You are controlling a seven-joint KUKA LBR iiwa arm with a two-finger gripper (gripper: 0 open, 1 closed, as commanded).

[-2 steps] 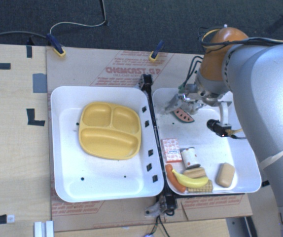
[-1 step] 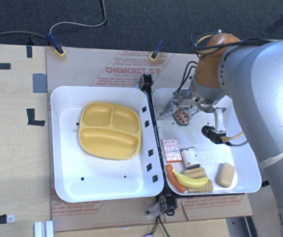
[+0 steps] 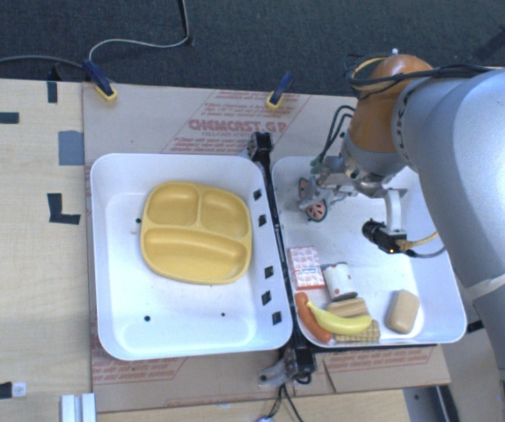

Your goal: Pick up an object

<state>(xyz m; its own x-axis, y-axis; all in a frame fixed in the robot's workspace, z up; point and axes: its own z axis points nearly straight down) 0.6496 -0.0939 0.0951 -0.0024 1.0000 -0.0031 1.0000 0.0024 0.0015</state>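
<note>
No target is named, so any item counts. The closest candidate is the small red-and-white box (image 3: pixel 305 266), lying flat on the right bin (image 3: pixel 428 266) floor near the hand (image 3: pixel 316 199), toward the bin's near end and close to the divider wall. Just past the box from the hand is a white can (image 3: pixel 339 280). Farther out at the near wall is a tight clump: banana (image 3: pixel 340 322), orange carrot-like piece (image 3: pixel 311 316), and a tan loaf (image 3: pixel 402 311) off to the arm side. The hand is low over bare floor at the far end of the bin. I can't tell whether it's open or closed, and nothing is visibly held. A small reddish round bit (image 3: pixel 317 207) sits right at the hand, and I can't tell if it's tool or loose item. My read is it's pre-grasp. I'd go for the box or the can and avoid the clump, where neighbours would likely get dragged. For the box, come straight down and close across the short side, with clearance from the divider. The yellow divided plate (image 3: pixel 195 233) in the left bin (image 3: pixel 116 323), across the divider from the hand, looks too wide to pinch anywhere but the rim, so skip it.
</note>
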